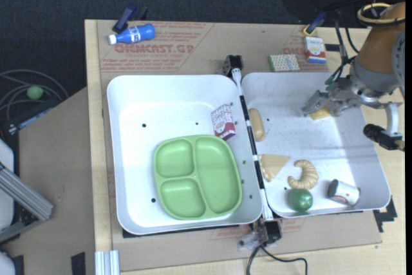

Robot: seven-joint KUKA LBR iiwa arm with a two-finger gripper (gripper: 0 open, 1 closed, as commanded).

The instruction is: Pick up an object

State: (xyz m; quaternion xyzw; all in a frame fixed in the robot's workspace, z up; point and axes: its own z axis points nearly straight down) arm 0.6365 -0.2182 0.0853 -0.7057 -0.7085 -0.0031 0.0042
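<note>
In the upper part of the right bin (360, 145), my gripper (317, 105) hangs low on the grey and orange arm reaching in from the right. A small yellow piece (320, 114) lies directly under its tip, touching or nearly touching it. Further toward the front of the bin lie a tan roll (257, 124) against the left wall, a pale yellow wedge (273, 166), a croissant (304, 172), a green ball (299, 200) and a small white can with a red end (343, 192).
The left bin (129, 106) holds a green divided plate (196, 176) and a red and white carton (223, 121) by its right wall. On the bench behind the bins are a blue and white bottle (132, 34) and two small boxes (284, 62).
</note>
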